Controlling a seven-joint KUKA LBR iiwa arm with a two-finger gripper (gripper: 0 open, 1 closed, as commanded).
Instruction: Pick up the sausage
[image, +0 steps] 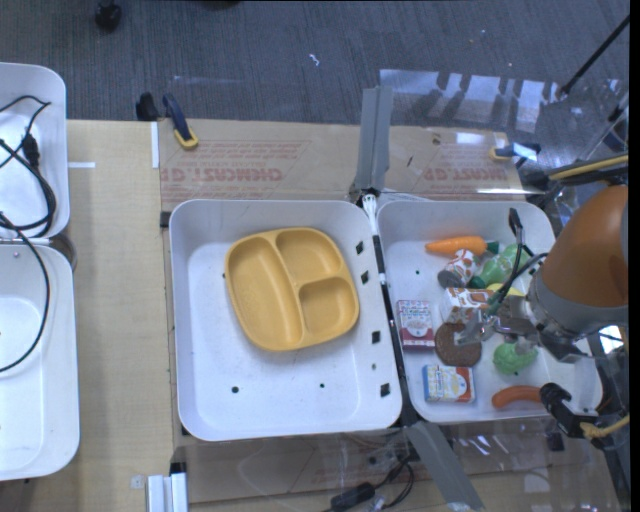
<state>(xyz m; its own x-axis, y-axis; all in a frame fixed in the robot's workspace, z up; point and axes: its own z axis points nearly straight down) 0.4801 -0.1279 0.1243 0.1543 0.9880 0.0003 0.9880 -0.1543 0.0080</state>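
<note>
The sausage (518, 397) lay nearest me, an orange-red link at the lower right of the frame, on the floor of the right bin (415, 400) close to its front wall. Just left of it sat a small printed box (447, 383); above it a green toy (514, 355), and further up a brown round piece (458, 344), another small box (415, 323) and a carrot (456, 244) near the bin's top.

The risk I saw was crowding. The link sat near the wall and just below the green toy, so a descent slightly off could have pinched the toy instead, or pushed the sausage against the wall and rolled it away.

The arm (590, 265) came in from the right edge, its orange band bulking over the bin's right side. The hand (487, 326) hung over the clutter in the middle of the bin, above the sausage in the frame and apart from it. I could not tell whether it was apart or together.

The yellow divided plate (292, 288) sat in the left bin (200, 400).
</note>
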